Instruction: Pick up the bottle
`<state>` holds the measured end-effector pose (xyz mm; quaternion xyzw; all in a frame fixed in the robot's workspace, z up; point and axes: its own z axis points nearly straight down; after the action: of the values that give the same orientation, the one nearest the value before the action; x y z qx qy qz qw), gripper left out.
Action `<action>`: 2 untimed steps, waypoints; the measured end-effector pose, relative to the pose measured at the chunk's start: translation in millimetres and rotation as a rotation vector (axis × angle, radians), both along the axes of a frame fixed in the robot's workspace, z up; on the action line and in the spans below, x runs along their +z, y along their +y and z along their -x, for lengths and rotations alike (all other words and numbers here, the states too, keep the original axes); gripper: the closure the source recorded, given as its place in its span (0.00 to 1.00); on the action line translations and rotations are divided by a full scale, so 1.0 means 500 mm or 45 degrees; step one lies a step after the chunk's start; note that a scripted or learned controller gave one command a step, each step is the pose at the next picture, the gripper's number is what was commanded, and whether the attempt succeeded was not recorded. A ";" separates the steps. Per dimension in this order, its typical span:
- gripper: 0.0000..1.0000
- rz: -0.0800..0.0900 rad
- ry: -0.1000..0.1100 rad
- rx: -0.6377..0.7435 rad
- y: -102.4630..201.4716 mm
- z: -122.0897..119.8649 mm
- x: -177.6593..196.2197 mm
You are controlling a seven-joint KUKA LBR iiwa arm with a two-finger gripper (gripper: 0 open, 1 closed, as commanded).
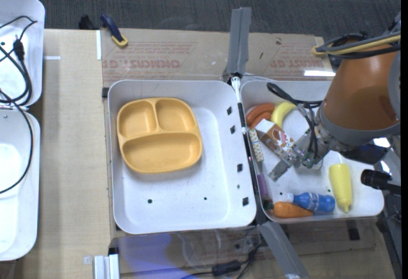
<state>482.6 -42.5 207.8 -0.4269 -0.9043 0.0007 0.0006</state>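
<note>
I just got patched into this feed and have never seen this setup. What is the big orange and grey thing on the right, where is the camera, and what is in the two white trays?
One camera looks down at a slant on a bench. The orange and grey bulk is a robot arm reaching in from the right; its gripper hangs low over the right bin, but I cannot tell if it grips anything. The left bin holds a yellow divided plate. The right bin holds a blue bottle lying on its side near the front, an orange item beside it, a yellow bottle-shaped item, a banana and a snack packet. The bottle is not yet picked up.
</note>
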 end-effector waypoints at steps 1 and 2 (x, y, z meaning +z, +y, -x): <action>0.00 -0.001 0.000 0.128 -0.115 -0.001 -0.145; 0.00 -0.001 -0.002 0.133 -0.218 0.011 -0.233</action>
<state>477.3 -151.5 91.2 -0.3789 -0.9254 0.0001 0.0002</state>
